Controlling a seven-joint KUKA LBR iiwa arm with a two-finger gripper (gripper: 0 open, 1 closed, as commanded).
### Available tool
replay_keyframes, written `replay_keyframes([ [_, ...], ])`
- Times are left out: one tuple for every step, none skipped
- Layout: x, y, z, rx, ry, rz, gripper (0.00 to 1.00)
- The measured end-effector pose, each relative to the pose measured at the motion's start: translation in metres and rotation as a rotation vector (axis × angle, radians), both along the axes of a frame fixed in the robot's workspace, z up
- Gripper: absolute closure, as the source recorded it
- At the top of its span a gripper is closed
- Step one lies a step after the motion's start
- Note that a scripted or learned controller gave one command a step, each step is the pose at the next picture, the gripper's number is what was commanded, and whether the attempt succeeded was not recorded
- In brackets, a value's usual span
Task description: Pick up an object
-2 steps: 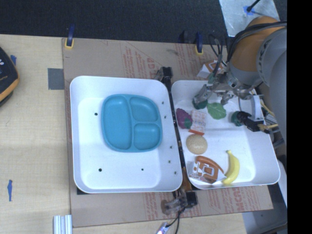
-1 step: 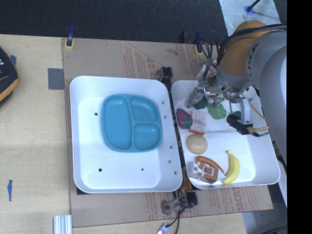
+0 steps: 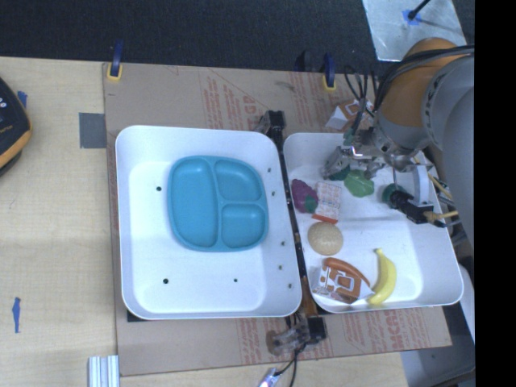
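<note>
My gripper (image 3: 355, 166) hangs low over the far part of the right bin (image 3: 431, 248), under the grey arm with its orange band. A green object (image 3: 360, 186) lies right at its near side, touching or almost touching it; I cannot tell whether it is gripped. Further left lie a purple object (image 3: 303, 193) and a white packet with red print (image 3: 329, 201). A round beige bun (image 3: 325, 238) sits mid-bin. At the near edge rest a brown and white packet (image 3: 342, 277) and a yellow banana (image 3: 384, 277).
The left bin (image 3: 141, 256) holds a blue divided plate (image 3: 218, 202). Black cabling and a dark fitting (image 3: 407, 201) trail from the wrist over the right bin's far right. A yellow and black device (image 3: 10, 127) sits at the bench's left edge.
</note>
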State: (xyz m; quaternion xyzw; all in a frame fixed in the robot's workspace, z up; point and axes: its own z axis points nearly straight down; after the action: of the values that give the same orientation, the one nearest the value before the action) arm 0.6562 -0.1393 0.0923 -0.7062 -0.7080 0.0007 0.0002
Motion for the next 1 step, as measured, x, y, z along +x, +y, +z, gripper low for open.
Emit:
replay_keyframes([
  [0.0001, -0.0299, 0.0001, 0.0, 0.0, 0.0, 0.0],
])
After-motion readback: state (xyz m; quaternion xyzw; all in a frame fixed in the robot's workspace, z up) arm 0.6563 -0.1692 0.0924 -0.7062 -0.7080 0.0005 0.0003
